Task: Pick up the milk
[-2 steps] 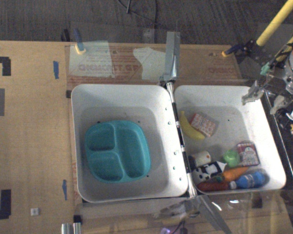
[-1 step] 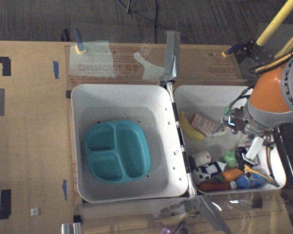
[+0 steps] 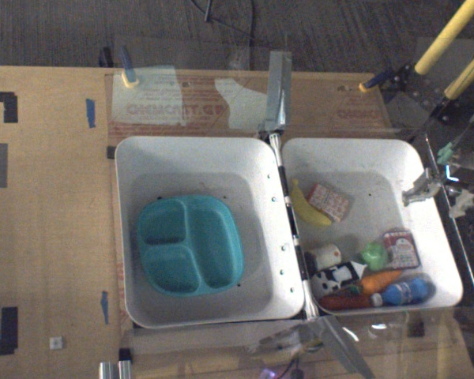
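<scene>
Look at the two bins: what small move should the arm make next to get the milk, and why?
Probably swing the gripper from the right bin's far edge toward the black-and-white milk carton at its near side. The carton lies crowded among a carrot and a cup, untouched.

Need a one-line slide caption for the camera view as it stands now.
Milk carton lies among toys in the right bin; teal tray in the left bin.

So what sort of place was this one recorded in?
Most likely a robotics lab bench for pick-and-place trials: two shallow white bins sit side by side on a board marked with tape, one holding a teal divided plate, the other toy groceries such as a banana.
</scene>
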### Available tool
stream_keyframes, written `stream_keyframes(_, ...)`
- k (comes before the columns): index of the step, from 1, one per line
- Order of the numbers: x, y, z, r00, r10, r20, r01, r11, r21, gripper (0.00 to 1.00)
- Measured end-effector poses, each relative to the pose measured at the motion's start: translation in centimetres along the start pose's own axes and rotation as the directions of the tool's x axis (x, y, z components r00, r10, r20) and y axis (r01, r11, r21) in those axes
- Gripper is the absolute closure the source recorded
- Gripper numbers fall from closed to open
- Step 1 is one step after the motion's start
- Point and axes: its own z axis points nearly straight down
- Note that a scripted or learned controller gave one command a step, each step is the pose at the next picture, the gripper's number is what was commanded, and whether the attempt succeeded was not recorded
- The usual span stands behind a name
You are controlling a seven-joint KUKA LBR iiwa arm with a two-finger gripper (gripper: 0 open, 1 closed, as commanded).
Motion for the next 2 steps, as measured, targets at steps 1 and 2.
stream_keyframes(1,6.1,7.0,10.0,0.996,-0.091,-0.001,0.091,0.996,0.001,0.00)
stream_keyframes(2,8.6,3.3,17.2,0.933,-0.360,-0.001,0.360,0.933,-0.004,0.00)
